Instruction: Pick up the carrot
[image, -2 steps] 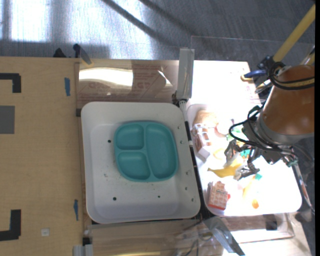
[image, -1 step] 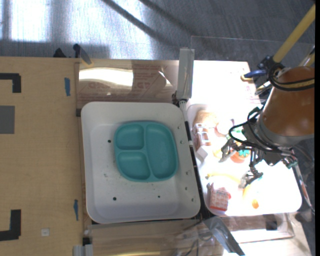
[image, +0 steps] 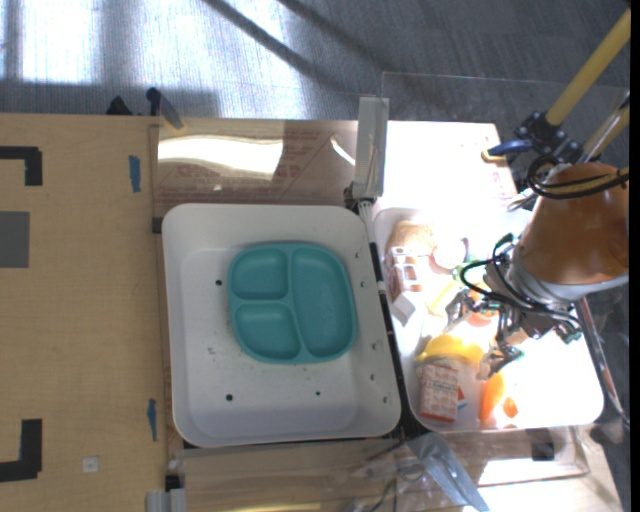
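Two white bins: left bin (image: 190, 300) and right bin (image: 560, 400). One teal divided plate (image: 293, 302) with three compartments, in the left bin. One orange carrot (image: 489, 397), one yellow item (image: 450, 349), one red-and-white packet (image: 438, 390), one tan rounded item (image: 410, 237), all in the right bin. Further small pieces there are washed out by glare; their count is uncertain.

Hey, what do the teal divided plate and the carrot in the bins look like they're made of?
The teal divided plate looks like molded plastic with a matte finish: uniform color, soft rounded compartment ridges, no sharp glare. The carrot looks like toy plastic, probably: its orange is flat and saturated, with a smooth surface, though bright light in that bin washes out detail, so I can't be sure.
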